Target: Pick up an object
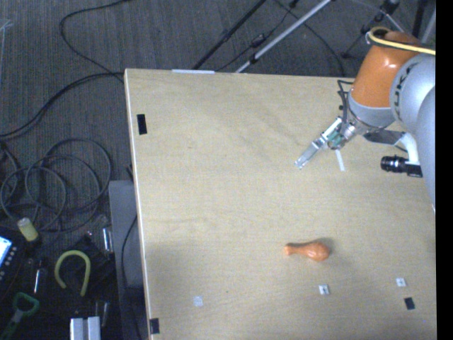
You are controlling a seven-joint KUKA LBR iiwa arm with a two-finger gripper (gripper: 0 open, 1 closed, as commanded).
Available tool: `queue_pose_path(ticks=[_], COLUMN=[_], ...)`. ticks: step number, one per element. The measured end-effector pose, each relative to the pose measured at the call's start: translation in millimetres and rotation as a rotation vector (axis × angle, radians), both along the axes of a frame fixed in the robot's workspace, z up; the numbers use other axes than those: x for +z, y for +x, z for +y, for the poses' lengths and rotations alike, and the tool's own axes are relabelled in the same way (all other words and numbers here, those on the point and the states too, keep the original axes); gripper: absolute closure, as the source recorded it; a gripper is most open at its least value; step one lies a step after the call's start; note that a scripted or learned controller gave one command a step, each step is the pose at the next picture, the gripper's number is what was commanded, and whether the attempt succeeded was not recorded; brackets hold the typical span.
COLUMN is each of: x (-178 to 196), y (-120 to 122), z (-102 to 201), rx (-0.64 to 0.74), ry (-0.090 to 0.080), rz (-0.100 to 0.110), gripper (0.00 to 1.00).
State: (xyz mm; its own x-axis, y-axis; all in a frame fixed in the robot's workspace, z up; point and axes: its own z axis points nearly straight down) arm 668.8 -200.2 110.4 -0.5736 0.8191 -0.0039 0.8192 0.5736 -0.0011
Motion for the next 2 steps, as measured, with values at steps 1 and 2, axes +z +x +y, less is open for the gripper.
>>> queue_pose_path(ticks=[1, 2], x=[37.3, -25.9], y=[0.4, 0.4], z=[-21.9, -21.8], rx=[-0.193, 0.143], ry=[0.003, 0.002], rz=[-0.001, 0.0], gripper=[0.0, 0.0])
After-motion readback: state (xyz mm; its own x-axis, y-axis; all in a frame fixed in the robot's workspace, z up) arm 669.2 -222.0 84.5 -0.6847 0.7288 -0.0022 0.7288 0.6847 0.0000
